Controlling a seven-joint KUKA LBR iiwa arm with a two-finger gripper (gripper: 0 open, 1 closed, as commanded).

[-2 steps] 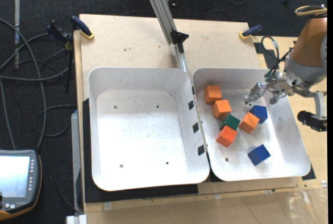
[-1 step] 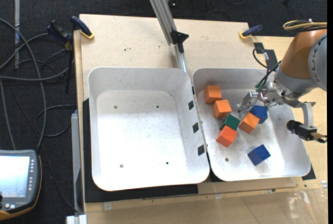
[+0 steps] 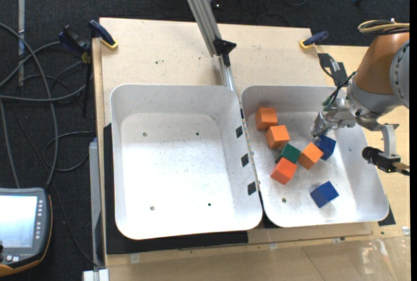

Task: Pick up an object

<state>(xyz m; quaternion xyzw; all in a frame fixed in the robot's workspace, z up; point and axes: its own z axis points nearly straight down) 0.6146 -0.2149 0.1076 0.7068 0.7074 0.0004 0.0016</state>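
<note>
Arm (image 3: 384,71) cut by right edge — blue cube (image 3: 325,146) partly hidden under gripper (image 3: 322,132).

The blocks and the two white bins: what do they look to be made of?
The blocks, like the orange block and the blue block, have flat matte colour and crisp edges, so probably painted wood or foam; I cannot tell which. The right bin and left bin look like thin moulded plastic, smooth, with rounded corners.

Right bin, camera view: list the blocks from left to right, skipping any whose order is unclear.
Upper orange block → orange block below it → green block → orange block beside the gripper → lone blue block.
</note>
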